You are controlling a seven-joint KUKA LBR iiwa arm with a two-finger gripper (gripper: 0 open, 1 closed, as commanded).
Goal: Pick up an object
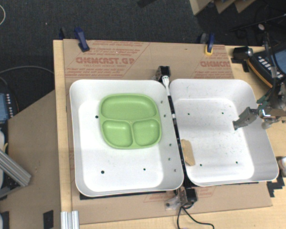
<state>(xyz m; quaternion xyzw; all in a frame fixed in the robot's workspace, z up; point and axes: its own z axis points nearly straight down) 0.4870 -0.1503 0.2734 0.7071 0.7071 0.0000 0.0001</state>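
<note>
counted two shallow white bins side by side on the bench: a left bin (pixel 86 171) and a right bin (pixel 214 99). found one green divided plate (pixel 130 120), with three compartments, lying flat in the upper middle of the left bin, well apart from the one gripper (pixel 250 118) hanging over the right side of the right bin. could not tell how the gripper stood, open or closed; saw nothing held.
</note>
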